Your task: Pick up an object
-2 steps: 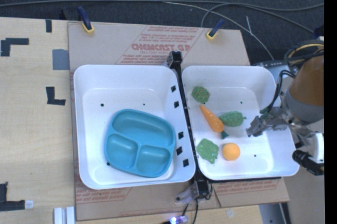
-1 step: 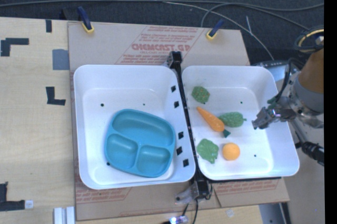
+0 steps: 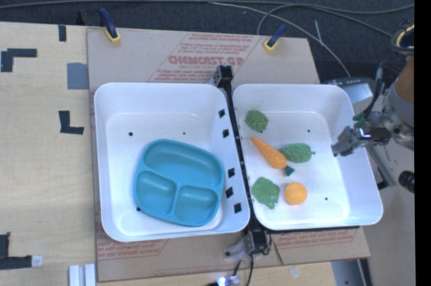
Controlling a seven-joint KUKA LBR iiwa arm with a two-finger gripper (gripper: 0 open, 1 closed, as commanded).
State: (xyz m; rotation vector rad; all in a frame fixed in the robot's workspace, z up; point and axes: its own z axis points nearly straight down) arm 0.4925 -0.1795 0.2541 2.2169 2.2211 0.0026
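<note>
I look down on a light wooden bench [image 3: 40, 163] with a dark floor behind it. A brown cardboard sheet [image 3: 195, 59] lies on the bench, held at its far edge by two clamps with yellow tips [image 3: 110, 29]. Thin cables run across the dark floor.

Two white bins sit side by side on the cardboard and touch in the middle. In the left bin [image 3: 108, 143] I see a blue tray [image 3: 178, 182] with three parts, lying flat near the front.

The right bin [image 3: 337, 103] has the toy food in it. An orange carrot [image 3: 269, 152] lies at a slant near the middle. A green leafy piece [image 3: 256, 120] sits behind it, near the dividing wall. Another green piece [image 3: 296, 153] lies just beside the carrot on the right. A third green piece [image 3: 265, 192] sits near the front, and a small orange ball [image 3: 295, 194] is just beside it.

The gripper [image 3: 345, 143] is over the right rim of the right bin, well apart from the food. It is small and dark, so I cannot tell how far it is open. I see nothing in it.
</note>
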